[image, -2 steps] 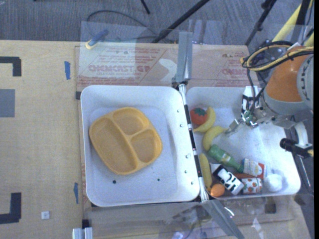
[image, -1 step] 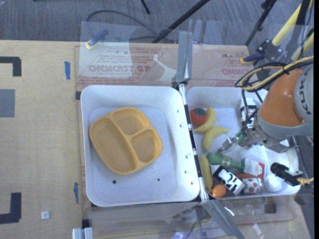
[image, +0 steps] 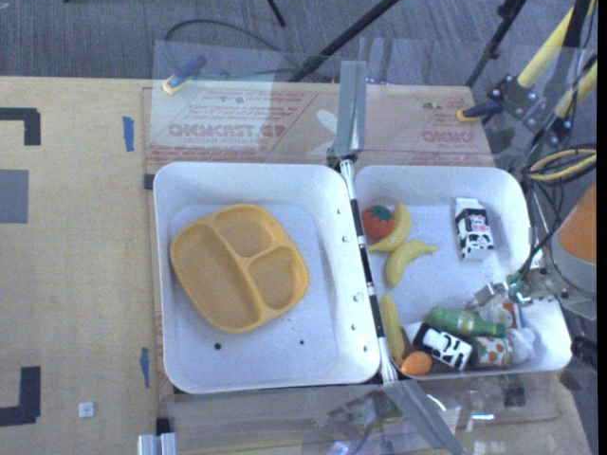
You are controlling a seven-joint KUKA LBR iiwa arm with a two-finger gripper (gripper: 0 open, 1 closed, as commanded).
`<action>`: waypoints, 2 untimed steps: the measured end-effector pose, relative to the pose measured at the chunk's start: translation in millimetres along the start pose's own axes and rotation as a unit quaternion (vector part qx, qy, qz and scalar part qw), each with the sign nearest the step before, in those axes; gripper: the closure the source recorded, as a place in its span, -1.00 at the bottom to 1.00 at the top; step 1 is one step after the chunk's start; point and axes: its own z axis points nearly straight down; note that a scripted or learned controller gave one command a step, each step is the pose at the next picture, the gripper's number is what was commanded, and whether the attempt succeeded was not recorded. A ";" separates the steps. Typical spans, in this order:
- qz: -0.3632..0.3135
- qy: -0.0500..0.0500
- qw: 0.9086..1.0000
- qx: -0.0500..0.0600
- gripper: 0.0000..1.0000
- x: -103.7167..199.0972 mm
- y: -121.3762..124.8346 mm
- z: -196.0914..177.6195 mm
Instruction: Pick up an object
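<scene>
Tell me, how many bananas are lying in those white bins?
3, all in the right bin: one banana curled beside the tomato, one just below it, and one along the left wall. The clutter at the bottom could hide more.

bins (image: 248,180): 2 | yellow tray (image: 238,266): 1 | bananas (image: 405,259): 3, maybe | small carton (image: 472,228): 1

Two white bins (image: 248,180) side by side on wood counter (image: 76,254). Yellow divided plate (image: 239,265) in left bin. Blue tape strips (image: 128,133) on counter, black tripod legs (image: 379,8) beyond.
</scene>
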 end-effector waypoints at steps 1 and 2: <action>0.002 0.001 1.000 0.002 1.00 0.4 -0.2 -3.5; 0.007 -0.006 1.000 0.009 1.00 40.1 117.2 -91.5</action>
